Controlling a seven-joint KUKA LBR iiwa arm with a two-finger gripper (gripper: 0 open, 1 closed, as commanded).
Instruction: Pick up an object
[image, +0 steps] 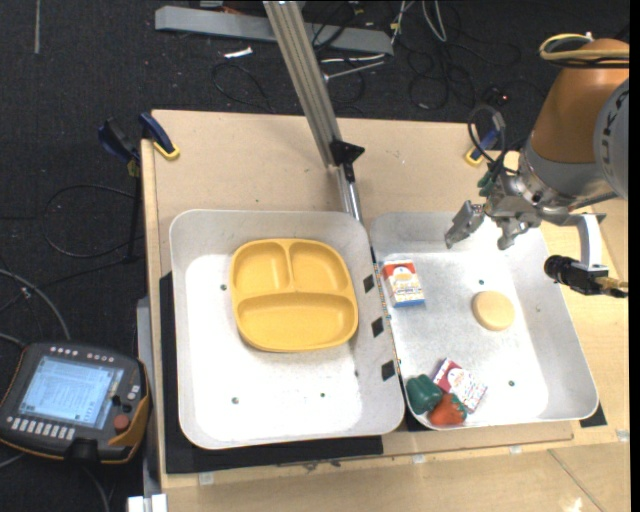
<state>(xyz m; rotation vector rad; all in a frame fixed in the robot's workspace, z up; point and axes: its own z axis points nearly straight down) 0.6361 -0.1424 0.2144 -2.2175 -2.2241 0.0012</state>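
Nearest me a red-and-green toy (438, 398) and a small packet (463, 384) lie untouched in the right bin (560, 350), then a tan puck (493, 310) and small carton (404, 282), so nothing is picked yet, the end effector (490, 226) hovering spread and empty over the far rim.

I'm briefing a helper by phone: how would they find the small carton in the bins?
Go to the right bin. Near its left wall lies a small carton, red and white with blue. It is boxy, unlike the round tan disc beside it.
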